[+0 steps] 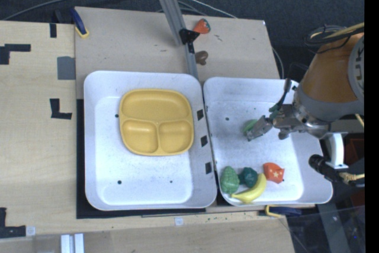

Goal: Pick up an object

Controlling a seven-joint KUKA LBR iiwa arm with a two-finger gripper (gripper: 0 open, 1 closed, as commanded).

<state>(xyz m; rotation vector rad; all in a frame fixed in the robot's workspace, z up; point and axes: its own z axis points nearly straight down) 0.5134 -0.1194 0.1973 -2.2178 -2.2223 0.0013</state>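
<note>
Low in the right bin (237, 95), pincer (256, 130) against a small green object (250, 125), grip impossible to tell

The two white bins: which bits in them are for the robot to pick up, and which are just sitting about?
For the job:
gripper
green piece at its tip
green lump
dark green ball
banana
red toy

Lying about:
yellow divided plate
blue clamp
</note>
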